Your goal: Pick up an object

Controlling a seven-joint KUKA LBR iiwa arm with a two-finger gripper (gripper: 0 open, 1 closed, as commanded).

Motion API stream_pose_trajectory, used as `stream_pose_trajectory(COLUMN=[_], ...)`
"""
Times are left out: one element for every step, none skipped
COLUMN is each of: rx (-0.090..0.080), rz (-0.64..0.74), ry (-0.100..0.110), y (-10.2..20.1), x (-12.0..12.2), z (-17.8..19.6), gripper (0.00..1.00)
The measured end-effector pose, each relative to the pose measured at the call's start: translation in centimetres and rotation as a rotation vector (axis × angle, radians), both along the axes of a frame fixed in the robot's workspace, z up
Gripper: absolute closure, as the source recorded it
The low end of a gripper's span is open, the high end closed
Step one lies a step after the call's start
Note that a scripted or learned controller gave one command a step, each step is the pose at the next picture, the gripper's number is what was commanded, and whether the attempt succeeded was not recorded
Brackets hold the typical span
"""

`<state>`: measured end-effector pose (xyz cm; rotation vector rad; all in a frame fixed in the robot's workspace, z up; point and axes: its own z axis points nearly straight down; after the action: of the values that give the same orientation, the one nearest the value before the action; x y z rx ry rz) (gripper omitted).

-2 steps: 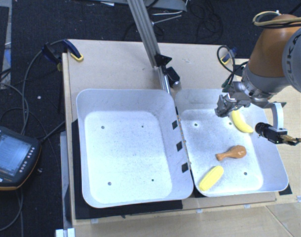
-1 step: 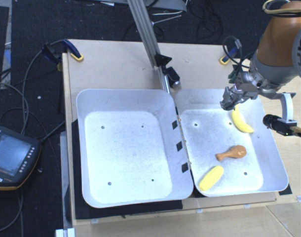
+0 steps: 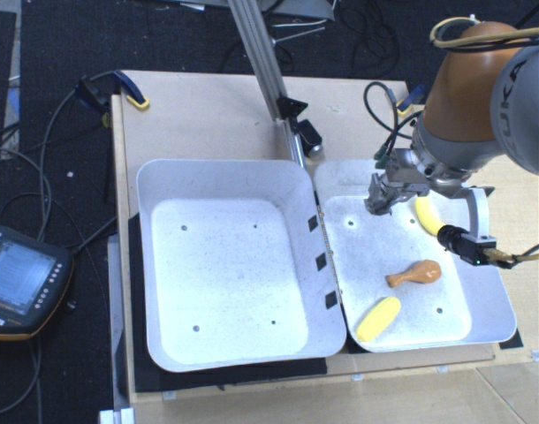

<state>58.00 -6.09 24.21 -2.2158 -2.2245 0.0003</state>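
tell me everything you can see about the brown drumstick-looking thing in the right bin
The brown drumstick-shaped toy looks like smooth plastic: a rounded, bulbous orange-brown end on the camera view's right, tapering to a thin handle with a small knob on its left. It lies flat on the floor of the right bin, roughly level across the view with a slight tilt. It lies apart from the yellow corn-like piece nearer the front rim, and the tool is farther back in the bin, not touching it.

A pale wooden bench [image 3: 208, 117] stands on dark carpeted floor [image 3: 57, 25]. Black cables [image 3: 40, 179] trail across the carpet at left, beside a handheld control pendant [image 3: 20, 281]. A slanted aluminium bar [image 3: 261, 51] rises from the bench's far side.
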Motion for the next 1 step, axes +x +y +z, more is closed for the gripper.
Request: stream_pose_trajectory(rx=[0.0], rz=[0.0], ry=[-0.001], y=[4.56], x=[-1.02], z=[0.31], gripper=[1.0])
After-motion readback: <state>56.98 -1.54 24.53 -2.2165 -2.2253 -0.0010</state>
